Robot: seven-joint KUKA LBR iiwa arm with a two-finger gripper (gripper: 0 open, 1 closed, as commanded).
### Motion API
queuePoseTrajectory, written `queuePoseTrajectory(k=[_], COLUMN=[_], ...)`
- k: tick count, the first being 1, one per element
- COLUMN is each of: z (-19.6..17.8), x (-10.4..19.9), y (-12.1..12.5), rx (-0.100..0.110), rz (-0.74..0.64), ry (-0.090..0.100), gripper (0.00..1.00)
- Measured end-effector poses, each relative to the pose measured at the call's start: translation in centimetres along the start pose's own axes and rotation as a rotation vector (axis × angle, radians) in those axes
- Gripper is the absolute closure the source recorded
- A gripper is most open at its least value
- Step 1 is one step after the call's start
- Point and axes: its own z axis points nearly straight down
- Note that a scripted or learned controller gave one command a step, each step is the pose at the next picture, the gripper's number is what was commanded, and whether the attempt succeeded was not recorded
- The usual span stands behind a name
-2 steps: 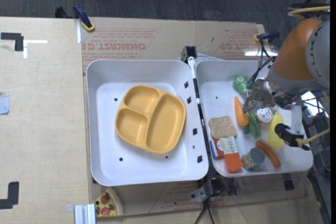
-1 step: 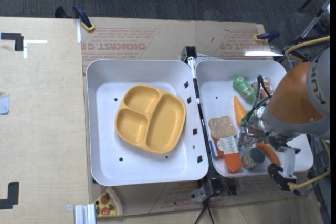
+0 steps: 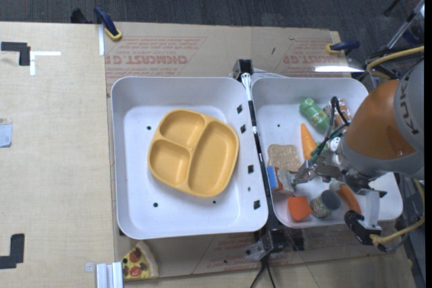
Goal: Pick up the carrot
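I count two white bins on the bench: the left bin carries one yellow divided plate with three compartments, sitting about centre. The right bin holds the clutter: one carrot, one green bottle toward the far edge, one slice of toast, one blue item by the left wall, one red-orange block near the front edge, and one small round can just beside that block. I also see a second orange piece past the can, partly under the arm; I cannot tell what it is.

The carrot lies near the middle of the right bin, just right of the toast and below the green bottle. Its long axis runs roughly from the far edge toward the front edge, tilted a little; I cannot tell which end is the tip.

The arm comes in over the bin's right edge, orange band above the wrist, wrist angled down and left. The gripper hangs low over the bin, just past the carrot's near end and beside the toast. I cannot tell whether it is parted or closed, and I see nothing in its grasp.
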Motion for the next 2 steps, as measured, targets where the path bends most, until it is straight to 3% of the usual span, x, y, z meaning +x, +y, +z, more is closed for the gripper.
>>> queuePoseTrajectory(k=[1, 2], z=[-0.05, -0.87], x=[2.83, 2.75], y=[7.52, 7.47], rx=[0.0, 0.003], rz=[0.215, 0.212], ry=[-0.001, -0.003], gripper=[0.0, 1.0])
